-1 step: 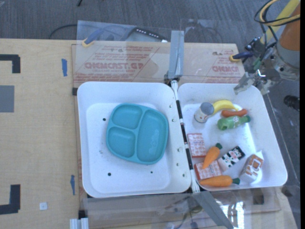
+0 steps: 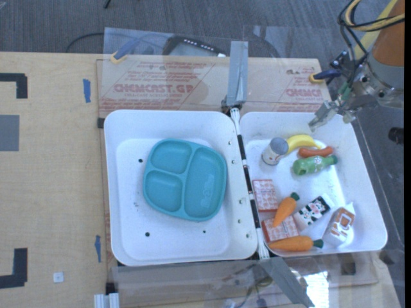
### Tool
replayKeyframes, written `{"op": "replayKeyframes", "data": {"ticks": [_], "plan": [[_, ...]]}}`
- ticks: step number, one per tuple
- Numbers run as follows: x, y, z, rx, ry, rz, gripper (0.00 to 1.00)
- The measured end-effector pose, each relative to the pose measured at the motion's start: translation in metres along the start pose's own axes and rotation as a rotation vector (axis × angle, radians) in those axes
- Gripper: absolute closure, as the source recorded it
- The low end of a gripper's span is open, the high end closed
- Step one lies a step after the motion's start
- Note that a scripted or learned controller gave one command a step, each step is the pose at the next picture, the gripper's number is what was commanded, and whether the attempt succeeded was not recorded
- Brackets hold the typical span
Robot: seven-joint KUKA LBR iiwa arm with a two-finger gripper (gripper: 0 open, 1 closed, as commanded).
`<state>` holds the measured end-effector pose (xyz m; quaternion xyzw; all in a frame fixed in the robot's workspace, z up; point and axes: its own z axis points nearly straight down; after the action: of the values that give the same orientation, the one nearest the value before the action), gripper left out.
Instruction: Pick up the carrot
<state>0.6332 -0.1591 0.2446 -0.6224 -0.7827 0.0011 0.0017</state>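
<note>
Two orange carrots with green tops lie in the right bin (image 2: 366, 172). One carrot (image 2: 284, 210) is tilted near the bin's middle front, resting against a pink packet. The other carrot (image 2: 297, 243) lies flat along the front rim. My gripper (image 2: 334, 115) hovers over the far right corner of that bin, well behind both carrots. Its fingers (image 2: 321, 118) stand apart, open, with nothing between them.
The right bin also holds a grey can (image 2: 276, 151), a banana (image 2: 302, 141), a red pepper (image 2: 316, 151), a green bottle (image 2: 313, 164), a cow-print carton (image 2: 313, 212) and an orange-white carton (image 2: 340, 226). A teal divided plate (image 2: 186, 179) sits in the left bin (image 2: 122, 191).
</note>
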Motion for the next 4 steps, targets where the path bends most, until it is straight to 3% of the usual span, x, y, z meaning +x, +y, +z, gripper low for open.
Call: {"op": "replayKeyframes", "data": {"ticks": [1, 2, 3, 4], "plan": [[0.048, -0.081, 0.09, 0.001, 0.001, 0.121, 0.0], [0.073, -0.096, 0.16, -0.007, 0.001, 0.477, 0.0], [0.072, -0.094, 0.152, -0.007, 0.001, 0.479, 1.0], [0.072, -0.094, 0.152, -0.007, 0.001, 0.479, 0.0]]}}
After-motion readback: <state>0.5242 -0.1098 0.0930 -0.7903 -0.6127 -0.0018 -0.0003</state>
